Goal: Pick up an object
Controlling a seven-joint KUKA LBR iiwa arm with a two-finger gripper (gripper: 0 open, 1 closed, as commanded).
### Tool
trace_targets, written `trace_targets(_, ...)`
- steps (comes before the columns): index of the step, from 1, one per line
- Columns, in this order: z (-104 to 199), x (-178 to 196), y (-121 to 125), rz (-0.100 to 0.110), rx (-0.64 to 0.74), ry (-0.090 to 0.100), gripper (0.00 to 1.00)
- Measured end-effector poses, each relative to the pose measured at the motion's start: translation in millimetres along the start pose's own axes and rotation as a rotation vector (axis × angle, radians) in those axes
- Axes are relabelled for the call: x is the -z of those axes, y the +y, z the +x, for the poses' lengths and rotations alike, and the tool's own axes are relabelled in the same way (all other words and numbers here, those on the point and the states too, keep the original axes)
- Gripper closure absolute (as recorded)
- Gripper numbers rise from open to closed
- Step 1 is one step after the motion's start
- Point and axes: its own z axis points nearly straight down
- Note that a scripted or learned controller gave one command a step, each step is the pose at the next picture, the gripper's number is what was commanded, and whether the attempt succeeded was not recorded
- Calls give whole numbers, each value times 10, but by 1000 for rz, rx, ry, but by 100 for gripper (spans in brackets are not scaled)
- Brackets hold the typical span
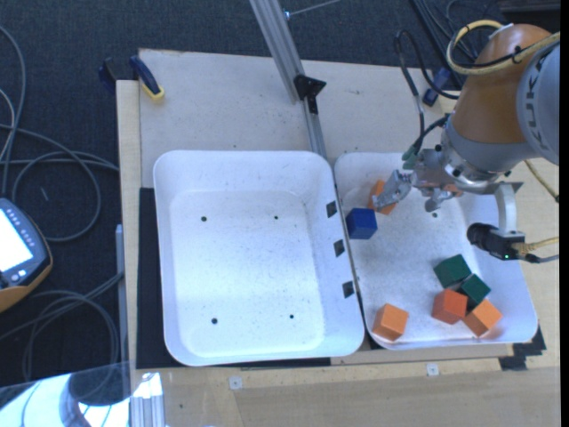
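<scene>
step: grasp | gripper [411,194]: fingers apart, nothing held | orange block [380,190] just beside left finger | centring over block advised before closing

blue cube [362,223] | right bin, left wall; orange blocks [390,321] | front edge

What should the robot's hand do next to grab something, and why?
Probably a short drop straight down. The hand hangs over the far end of the right white bin, with a small orange block partly hidden beside one finger and a blue cube just nearer. Whether it grips anything is unclear.
</scene>
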Motion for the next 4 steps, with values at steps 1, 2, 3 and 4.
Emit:
trace_targets(1, -518, -850, -201, 19, -7, 0, 0)
trace_targets(2, -443, -1010, 536, -4, -1, -9, 0)
trace_targets(3, -492, -1039, -39, 10, -4, -1, 0)
trace_targets(4, -135, -1049, 664, 1, 4, 0, 0)
